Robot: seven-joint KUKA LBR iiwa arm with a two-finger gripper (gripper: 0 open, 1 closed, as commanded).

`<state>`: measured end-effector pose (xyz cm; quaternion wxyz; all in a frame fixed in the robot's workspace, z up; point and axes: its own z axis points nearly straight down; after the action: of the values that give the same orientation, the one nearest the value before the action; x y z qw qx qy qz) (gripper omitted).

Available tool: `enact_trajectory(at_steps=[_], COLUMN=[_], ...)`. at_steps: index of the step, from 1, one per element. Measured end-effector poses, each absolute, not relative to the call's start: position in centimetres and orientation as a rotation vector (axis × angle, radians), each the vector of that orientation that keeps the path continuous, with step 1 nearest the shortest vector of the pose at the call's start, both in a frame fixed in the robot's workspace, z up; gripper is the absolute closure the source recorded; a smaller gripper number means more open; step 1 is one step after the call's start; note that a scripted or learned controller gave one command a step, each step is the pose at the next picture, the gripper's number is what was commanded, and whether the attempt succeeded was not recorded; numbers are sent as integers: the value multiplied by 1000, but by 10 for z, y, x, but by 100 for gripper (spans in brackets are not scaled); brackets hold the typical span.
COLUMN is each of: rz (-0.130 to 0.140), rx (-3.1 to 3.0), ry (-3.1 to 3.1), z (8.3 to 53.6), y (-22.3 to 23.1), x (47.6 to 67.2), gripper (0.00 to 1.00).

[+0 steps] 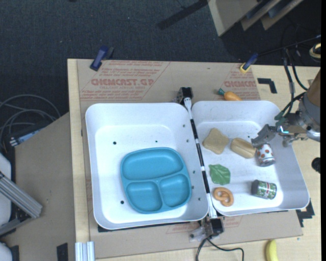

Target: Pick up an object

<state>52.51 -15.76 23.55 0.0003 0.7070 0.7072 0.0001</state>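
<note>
the table [127, 76] is pale wood with a brown cardboard sheet [153, 79] printed in red lettering laid on top. dark blue-grey carpet [76, 25] covers the floor around it. grey cables [23, 122] coil on the carpet at the left, beside a metal rail [18, 191]. a beige piece of furniture [254, 15] stands at the upper right.
</note>
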Motion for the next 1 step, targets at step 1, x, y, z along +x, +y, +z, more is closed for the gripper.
enact_trajectory(at_steps=[1], rz=[-5], rx=[2226], ry=[2219], z=[144], y=[-225], x=[484], gripper=[0])
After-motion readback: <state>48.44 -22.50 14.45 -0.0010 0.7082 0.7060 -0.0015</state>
